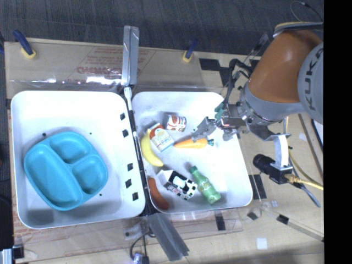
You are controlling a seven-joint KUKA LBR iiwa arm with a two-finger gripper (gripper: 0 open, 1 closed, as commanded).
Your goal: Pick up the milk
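While the fingers (210, 126) hang spread open above the carrot (192, 143), holding nothing, we see the milk (181, 185) lower in the right bin (236, 172), beside the bottle (205, 185).

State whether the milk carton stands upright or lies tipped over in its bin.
Tipped over: the milk carton lies on its side on the right bin's floor, beside the green bottle.

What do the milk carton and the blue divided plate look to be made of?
Milk carton: probably printed cardboard or plastic; boxy, with flat black-and-white cow patches, matte. Blue divided plate: likely moulded plastic; one uniform colour, rounded compartments, soft sheen. Neither can be confirmed from this distance.
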